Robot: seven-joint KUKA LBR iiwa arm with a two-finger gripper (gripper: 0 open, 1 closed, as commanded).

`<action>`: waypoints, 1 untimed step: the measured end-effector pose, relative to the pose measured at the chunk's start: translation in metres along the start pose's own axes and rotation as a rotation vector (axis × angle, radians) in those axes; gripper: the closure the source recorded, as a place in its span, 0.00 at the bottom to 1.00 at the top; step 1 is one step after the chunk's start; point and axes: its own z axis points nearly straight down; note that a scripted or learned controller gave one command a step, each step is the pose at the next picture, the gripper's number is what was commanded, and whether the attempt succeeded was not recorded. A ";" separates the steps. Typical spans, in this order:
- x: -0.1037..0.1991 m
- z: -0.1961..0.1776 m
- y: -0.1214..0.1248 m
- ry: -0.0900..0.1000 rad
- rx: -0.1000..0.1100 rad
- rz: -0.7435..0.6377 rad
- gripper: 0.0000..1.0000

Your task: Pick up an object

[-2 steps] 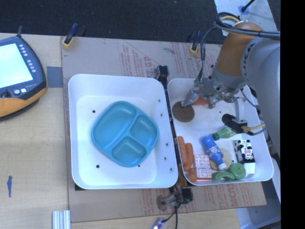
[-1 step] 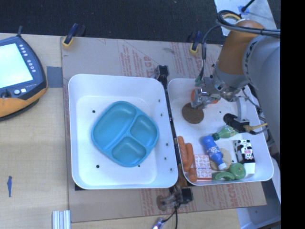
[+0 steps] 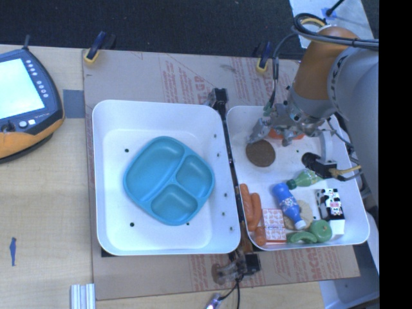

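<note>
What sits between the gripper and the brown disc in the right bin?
Nothing visible. The gripper hangs at the far end of the right bin, and the brown disc lies just below and left of it with bare white floor between. The other items lie nearer the camera.

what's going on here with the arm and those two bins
A grey arm with an orange band reaches into the right bin, its gripper low at the far end beside a brown round piece. Small toys, including a blue bottle, fill the near end. The left bin holds a blue divided plate.
</note>
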 end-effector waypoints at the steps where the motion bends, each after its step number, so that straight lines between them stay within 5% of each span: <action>1: -0.001 -0.010 -0.001 -0.001 0.001 0.000 1.00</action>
